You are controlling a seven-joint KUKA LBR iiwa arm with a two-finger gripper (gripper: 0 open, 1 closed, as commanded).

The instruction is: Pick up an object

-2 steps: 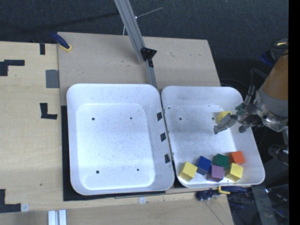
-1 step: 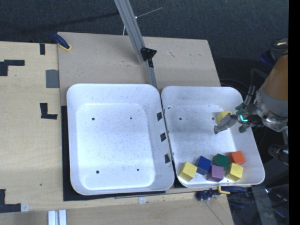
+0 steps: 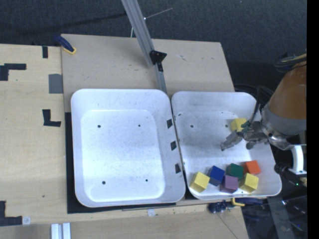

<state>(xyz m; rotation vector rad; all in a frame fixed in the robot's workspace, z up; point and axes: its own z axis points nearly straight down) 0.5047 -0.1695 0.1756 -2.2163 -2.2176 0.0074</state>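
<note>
We count seven blocks in the right bin [image 3: 199, 103]: three yellow, plus one each blue, green, purple, orange. The hand [image 3: 233, 139] sits beside a yellow block [image 3: 238, 124]; can't tell its grip. No labels.

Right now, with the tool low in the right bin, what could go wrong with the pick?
1. The tool sits beside a yellow block near the far wall of the right bin; it may push the block away rather than grip it.
2. The other blocks, such as the blue block and green block, lie tightly clustered at the near rim; a grab there could catch two or jam.
</note>
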